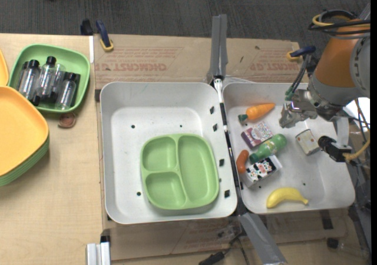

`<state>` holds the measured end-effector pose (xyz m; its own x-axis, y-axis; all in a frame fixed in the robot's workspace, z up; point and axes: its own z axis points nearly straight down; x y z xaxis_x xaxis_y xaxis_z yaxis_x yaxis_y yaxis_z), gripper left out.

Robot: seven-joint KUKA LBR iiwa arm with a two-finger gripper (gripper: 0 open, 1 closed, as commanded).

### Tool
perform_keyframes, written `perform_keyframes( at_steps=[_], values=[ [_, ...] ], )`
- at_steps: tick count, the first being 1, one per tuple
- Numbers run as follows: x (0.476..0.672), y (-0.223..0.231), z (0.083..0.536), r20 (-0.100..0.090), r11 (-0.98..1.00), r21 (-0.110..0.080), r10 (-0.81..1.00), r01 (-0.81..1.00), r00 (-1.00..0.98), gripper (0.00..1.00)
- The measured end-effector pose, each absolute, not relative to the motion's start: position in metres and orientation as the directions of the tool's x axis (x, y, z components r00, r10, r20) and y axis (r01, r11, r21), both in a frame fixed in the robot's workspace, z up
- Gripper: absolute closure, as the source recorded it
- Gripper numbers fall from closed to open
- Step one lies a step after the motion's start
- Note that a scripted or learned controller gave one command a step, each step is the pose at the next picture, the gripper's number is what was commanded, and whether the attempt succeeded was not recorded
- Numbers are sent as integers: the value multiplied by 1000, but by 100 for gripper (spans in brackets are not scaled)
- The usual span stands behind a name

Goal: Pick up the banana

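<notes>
The yellow banana [287, 198] lies on its side near the front edge of the right bin [331, 182], with nothing touching it. My gripper [291, 114] hangs over the back of that bin, well behind the banana and to the right of an orange carrot [259, 111]. The grey arm with its orange band reaches in from the right above it.
Between gripper and banana lie a purple box [257, 135], a green bottle [268, 147], a black-and-white patterned box [261, 169], a red-orange piece [242, 161] and a small pale box [306, 141]. The left bin [123, 140] holds a green divided plate [179, 171].
</notes>
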<state>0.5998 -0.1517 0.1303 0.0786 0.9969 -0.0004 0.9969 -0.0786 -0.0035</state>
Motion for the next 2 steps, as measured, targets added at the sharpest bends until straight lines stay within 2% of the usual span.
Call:
perform_keyframes(
  at_steps=[1,2],
  values=[
    [642,-212,135,-1,-55,0,998,998,55,100],
    [659,-126,174,-1,-143,0,990,990,143,100]
  ],
)
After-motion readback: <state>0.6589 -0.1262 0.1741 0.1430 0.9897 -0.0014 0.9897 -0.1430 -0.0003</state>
